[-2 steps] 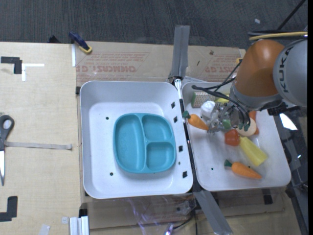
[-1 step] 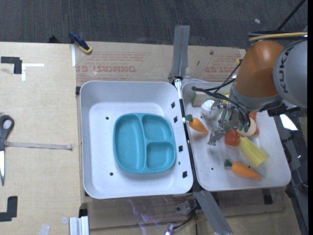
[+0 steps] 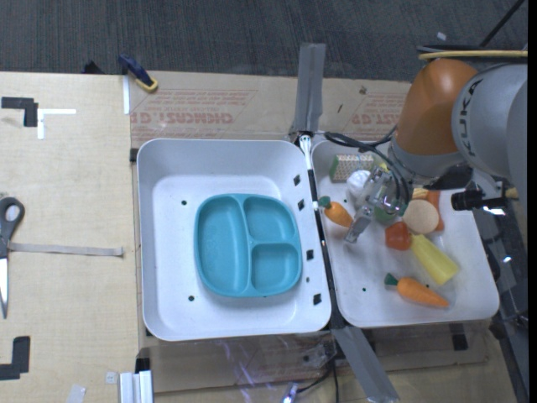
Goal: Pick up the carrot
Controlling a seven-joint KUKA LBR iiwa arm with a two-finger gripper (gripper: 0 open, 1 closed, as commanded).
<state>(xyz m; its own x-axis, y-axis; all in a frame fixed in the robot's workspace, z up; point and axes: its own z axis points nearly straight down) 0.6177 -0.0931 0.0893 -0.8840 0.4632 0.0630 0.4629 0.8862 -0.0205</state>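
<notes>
Two orange carrots with green tops lie in the right bin [image 3: 470, 296]. The smaller carrot [image 3: 338, 214] rests against the bin's left wall. The larger carrot [image 3: 417, 291] lies near the front edge. My gripper [image 3: 362, 222] hangs over the middle of this bin, slanting down to the left, just right of the smaller carrot and apart from it. I see nothing held in it. The larger carrot is well below and right of the gripper.
Beside the gripper lie a red tomato [image 3: 398, 237], a yellow piece [image 3: 435, 259], a pale round piece [image 3: 421, 217], a white item [image 3: 359, 181] and a small box [image 3: 346, 166]. The left bin [image 3: 168, 166] holds a teal divided plate [image 3: 249, 244]. Scissors [image 3: 7, 225] lie far left.
</notes>
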